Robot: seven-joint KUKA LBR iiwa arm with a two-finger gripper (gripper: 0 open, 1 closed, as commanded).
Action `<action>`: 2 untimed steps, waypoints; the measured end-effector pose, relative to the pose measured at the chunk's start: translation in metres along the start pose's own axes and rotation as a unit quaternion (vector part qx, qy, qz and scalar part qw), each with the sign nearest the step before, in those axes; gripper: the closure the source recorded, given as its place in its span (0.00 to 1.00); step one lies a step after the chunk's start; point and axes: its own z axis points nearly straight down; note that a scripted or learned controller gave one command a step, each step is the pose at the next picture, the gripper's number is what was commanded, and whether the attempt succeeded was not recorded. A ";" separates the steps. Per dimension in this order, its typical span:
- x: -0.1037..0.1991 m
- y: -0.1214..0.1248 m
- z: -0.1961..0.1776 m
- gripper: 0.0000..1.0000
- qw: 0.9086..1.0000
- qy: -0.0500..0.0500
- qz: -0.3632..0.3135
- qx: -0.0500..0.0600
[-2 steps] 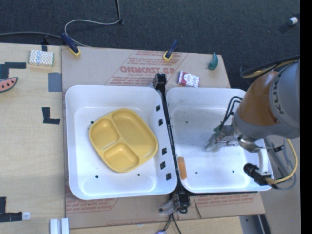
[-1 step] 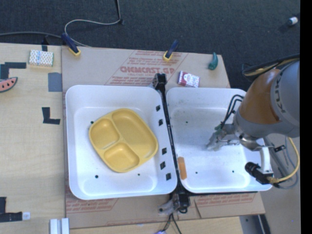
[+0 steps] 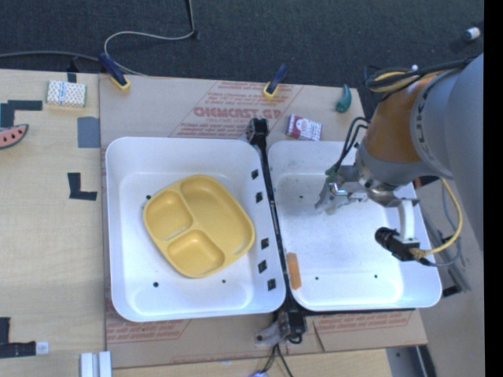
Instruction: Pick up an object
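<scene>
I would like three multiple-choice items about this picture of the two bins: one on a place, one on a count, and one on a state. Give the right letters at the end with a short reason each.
1. Where does the yellow tray lie?
A. In the left bin
B. In the right bin
C. On the cardboard outside the bins

2. How many compartments does the yellow tray have?
A. One
B. Three
C. Five

3. How does the small orange object stand to the gripper?
A. Clamped in it
B. Apart from it, at the right bin's left edge
C. Hanging under it

Answers: 1 A, the tray rests on the left bin floor. 2 B, ridges divide it into three hollows. 3 B, it lies low in the right bin, while the gripper is higher up.
</scene>
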 end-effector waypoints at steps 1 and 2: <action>0.000 0.000 0.000 0.00 1.000 0.000 0.000 0.001; 0.006 0.065 0.054 0.00 1.000 0.000 0.000 -0.002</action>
